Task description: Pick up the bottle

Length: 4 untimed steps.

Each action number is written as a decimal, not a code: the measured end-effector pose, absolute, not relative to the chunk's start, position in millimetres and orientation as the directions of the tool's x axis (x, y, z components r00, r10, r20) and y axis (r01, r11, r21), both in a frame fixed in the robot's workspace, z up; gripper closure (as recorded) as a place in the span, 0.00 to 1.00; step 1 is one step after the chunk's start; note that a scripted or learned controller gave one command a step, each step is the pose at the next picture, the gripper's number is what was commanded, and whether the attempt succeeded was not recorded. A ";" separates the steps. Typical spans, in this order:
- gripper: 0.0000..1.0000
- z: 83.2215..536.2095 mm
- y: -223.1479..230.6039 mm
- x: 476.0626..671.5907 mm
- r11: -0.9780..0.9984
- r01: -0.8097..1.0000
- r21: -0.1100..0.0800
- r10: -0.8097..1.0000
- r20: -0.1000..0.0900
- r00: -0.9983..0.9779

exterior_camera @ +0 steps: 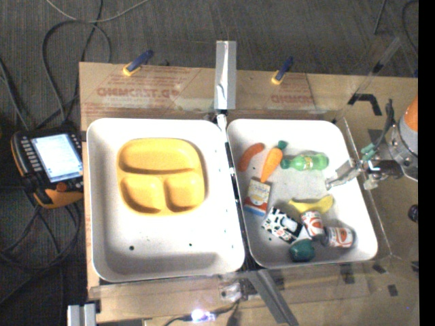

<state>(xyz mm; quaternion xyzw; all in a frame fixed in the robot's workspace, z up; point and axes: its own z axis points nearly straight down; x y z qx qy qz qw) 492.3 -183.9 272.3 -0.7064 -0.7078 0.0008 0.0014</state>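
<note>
The bottle [304,161] is green and clear with a yellow label. It lies on its side in the upper middle of the right bin [353,250], cap pointing left. The gripper [338,178] hangs over the bin's right part, just right of and slightly below the bottle's base, apart from it. The arm comes in from the right edge with its orange band at the far right. Nothing shows between the gripper's tips.
Left of the bottle lie a carrot [271,163] and a red-orange piece [250,156]. Below are a small carton [258,194], a banana [312,204], a cow-patterned box [281,225], two cans [314,224] and a dark green item [302,250]. The left bin [102,250] holds a yellow divided tray [162,174].
</note>
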 end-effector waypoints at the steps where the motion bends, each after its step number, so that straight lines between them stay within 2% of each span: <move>1: 0.00 189.8 -156.3 569.6 0.043 0.999 -0.004 0.999 0.000 -0.043; 2: 0.00 115.2 -187.6 627.7 -0.022 0.999 0.031 1.000 -0.009 0.022; 3: 0.00 110.7 -197.2 651.2 -0.134 0.990 0.044 0.991 0.019 0.133; 4: 0.00 90.1 -205.7 651.8 -0.028 1.000 0.010 1.000 0.001 0.028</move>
